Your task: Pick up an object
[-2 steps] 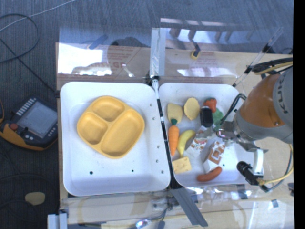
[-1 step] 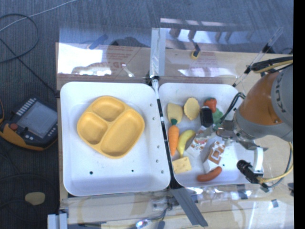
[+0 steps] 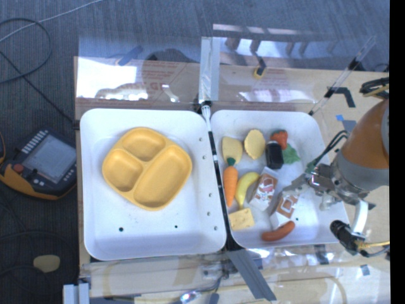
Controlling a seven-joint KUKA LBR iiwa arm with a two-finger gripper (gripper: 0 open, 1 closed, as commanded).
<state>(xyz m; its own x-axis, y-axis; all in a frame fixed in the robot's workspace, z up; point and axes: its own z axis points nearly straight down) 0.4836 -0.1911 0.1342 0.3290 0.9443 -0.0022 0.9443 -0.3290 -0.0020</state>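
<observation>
We are mid-approach: the tool (image 3: 302,185) hangs over a packet (image 3: 286,204); its grip we cannot tell. Next, probably descend.

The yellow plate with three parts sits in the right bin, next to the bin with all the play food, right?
Not quite. The camera view shows the yellow plate in the left bin. The play food, like the carrot and sausage, lies in the right bin.

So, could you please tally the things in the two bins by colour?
Yellow: 5: plate, two pieces, banana, cheese
Orange: 1: carrot
Red: 2: sausage, strawberry
White: 2: packets
Black: 1: bottle
Total: 11
</observation>
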